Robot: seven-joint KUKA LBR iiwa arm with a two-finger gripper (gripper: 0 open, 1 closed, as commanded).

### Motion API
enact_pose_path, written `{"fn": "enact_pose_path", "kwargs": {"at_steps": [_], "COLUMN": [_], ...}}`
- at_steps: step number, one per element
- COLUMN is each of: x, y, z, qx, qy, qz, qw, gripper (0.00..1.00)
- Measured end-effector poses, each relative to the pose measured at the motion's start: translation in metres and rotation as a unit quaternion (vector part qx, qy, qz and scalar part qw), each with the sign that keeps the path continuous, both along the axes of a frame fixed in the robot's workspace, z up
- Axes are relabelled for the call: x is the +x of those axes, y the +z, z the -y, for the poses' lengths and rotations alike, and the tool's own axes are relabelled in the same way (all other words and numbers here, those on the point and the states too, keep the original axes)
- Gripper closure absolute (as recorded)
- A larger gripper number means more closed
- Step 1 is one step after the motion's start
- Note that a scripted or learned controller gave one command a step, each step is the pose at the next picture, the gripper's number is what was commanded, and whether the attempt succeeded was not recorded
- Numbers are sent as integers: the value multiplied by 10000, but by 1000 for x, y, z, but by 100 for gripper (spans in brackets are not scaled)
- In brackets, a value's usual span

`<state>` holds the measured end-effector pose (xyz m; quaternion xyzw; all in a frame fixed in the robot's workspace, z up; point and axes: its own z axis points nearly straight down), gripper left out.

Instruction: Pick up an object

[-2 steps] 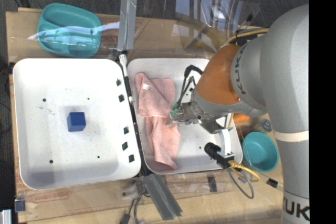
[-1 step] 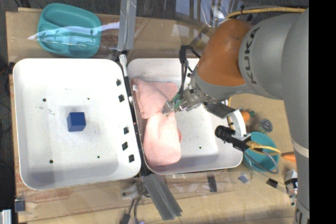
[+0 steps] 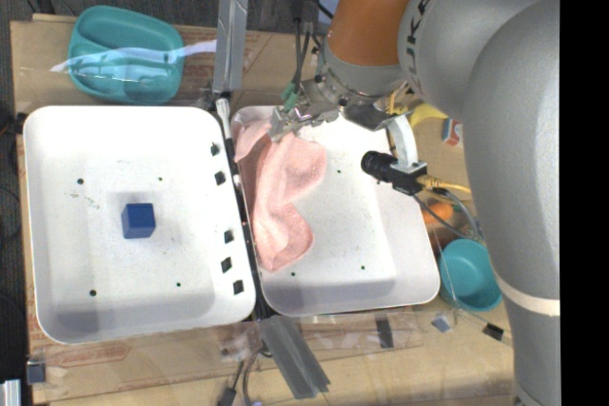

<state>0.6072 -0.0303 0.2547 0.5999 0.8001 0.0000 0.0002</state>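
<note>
right bin (image 3: pixel 400 285) | pink cloth (image 3: pixel 284 195) long axis near-far | tool (image 3: pixel 293 121) at its far end

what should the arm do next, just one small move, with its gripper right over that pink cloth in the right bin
Probably a short straight lift. The gripper sits at the top end of the crumpled pink cloth, which looks gathered up toward it while the rest trails down the right white bin. Whether the cloth is truly pinched is unclear, so a small rise would test the grip.
</note>
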Motion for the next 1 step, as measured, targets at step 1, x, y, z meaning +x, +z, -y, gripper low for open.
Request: {"fn": "enact_pose_path", "kwargs": {"at_steps": [1], "x": [33], "y": [18], "z": [34], "qx": [-4], "qy": [-75], "qz": [4], "qw": [10000], "gripper": [100]}}
